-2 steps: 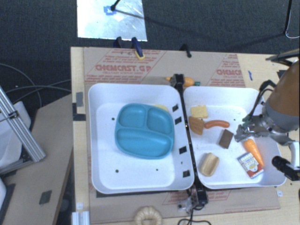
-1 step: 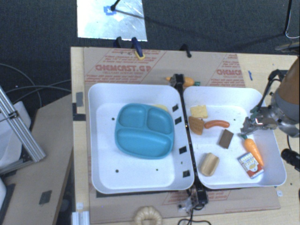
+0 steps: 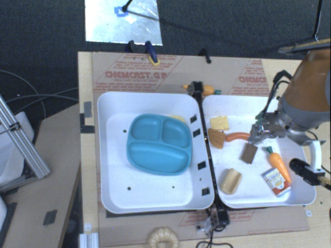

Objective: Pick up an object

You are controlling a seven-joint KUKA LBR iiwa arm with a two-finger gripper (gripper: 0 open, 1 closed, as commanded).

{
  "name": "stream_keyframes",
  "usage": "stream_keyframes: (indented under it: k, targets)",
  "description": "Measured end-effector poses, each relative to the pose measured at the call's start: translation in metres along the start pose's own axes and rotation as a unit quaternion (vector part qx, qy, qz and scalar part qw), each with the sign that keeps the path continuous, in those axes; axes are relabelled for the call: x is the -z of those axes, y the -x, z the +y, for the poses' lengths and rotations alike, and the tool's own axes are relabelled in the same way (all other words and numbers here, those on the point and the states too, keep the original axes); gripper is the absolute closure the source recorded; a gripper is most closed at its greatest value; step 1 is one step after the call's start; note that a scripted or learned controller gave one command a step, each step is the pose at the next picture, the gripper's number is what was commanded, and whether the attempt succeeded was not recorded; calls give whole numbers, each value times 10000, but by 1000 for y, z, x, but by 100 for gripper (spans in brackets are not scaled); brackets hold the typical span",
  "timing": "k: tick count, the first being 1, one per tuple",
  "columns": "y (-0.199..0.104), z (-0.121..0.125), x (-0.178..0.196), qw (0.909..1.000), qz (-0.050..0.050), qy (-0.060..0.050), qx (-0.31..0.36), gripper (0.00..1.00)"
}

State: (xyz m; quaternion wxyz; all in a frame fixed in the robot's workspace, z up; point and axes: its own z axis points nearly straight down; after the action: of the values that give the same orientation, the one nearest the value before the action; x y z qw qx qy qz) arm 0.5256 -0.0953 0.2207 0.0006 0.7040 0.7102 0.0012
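The right bin point(image 3: 300, 196) holds several toy foods. My gripper point(image 3: 257, 134) hangs over its middle, directly above a dark brown block point(image 3: 249, 153) whose top end meets the gripper's tip. An orange sausage point(image 3: 238, 136) lies just left of the gripper, with a brown piece point(image 3: 216, 138) and a yellow cheese slice point(image 3: 220, 122) beyond it. An orange carrot point(image 3: 279, 164) and a red packet point(image 3: 275, 182) lie to the lower right. A tan bread roll point(image 3: 231, 181) sits near the front.
The left bin point(image 3: 111, 190) holds a blue sectioned plate point(image 3: 159, 143), with a pale yellow item point(image 3: 178, 119) peeking out behind it. A black divider with clips point(image 3: 202, 143) separates the bins. A small orange-yellow object point(image 3: 207, 90) rests at the bins' far edge.
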Motion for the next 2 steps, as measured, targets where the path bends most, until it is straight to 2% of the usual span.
stream_keyframes:
  k: [1,2]
  targets:
    - [-56,14,-8,10000,4,-4,6,100]
    - [-116,26,5,10000,8,1,11,100]
